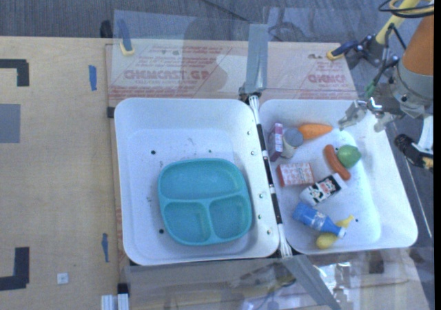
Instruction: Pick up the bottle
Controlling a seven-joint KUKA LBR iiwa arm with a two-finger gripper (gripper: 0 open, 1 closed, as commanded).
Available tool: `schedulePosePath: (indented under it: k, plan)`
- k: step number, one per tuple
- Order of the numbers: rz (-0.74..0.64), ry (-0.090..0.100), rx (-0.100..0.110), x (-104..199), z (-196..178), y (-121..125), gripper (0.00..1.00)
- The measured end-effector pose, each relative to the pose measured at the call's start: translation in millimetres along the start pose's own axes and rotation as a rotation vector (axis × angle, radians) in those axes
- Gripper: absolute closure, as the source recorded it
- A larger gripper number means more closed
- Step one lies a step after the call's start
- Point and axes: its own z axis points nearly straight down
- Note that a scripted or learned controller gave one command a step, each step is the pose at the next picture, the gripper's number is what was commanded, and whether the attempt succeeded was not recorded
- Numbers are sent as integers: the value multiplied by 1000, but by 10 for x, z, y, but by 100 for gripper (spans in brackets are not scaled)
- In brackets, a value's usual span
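Hovering over the right bin's [396, 229] far corner, the gripper [365, 114] looks open and empty; blue bottle [313, 218] sits untouched, so basically nothing's done yet.

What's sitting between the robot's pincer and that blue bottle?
In the camera view, between the pincer and the blue bottle: a green ball, a sausage and a black-and-white carton.

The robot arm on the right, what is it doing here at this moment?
The arm reaches in from the right, and its tool hangs over the upper right corner of the right bin, holding nothing. It is meant to pick up the blue bottle, which lies untouched near the bin's lower edge, beside a yellow toy. A carrot, a green ball and a small red packet lie between them. The left bin holds a teal divided plate.
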Motion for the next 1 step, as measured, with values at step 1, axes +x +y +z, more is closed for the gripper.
schedulePosePath:
  k: [1]
  plan:
    - [85,4,-11,-77,743,-170,0]
